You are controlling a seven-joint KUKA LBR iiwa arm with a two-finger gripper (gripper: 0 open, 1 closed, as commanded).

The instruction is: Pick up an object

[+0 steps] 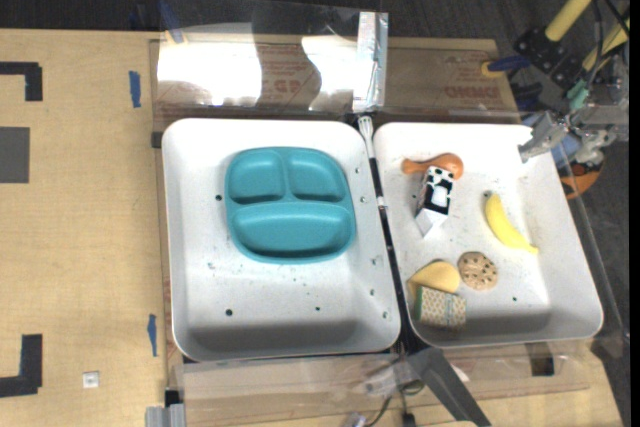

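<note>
The fingers (535, 143) sit at the upper right rim of the right bin (575, 260), too small and cluttered to tell how far apart they are, and nothing can be seen held between them. Just below and left of them lies a yellow banana (505, 221); farther left are an orange piece (435, 164) touching a black-and-white object (436, 192), and lower down a cookie (478, 270), a yellow wedge (436, 276) and a speckled sponge (441, 307). Well to their left, a teal divided plate (290, 203) rests in the left bin (190, 255).
</note>
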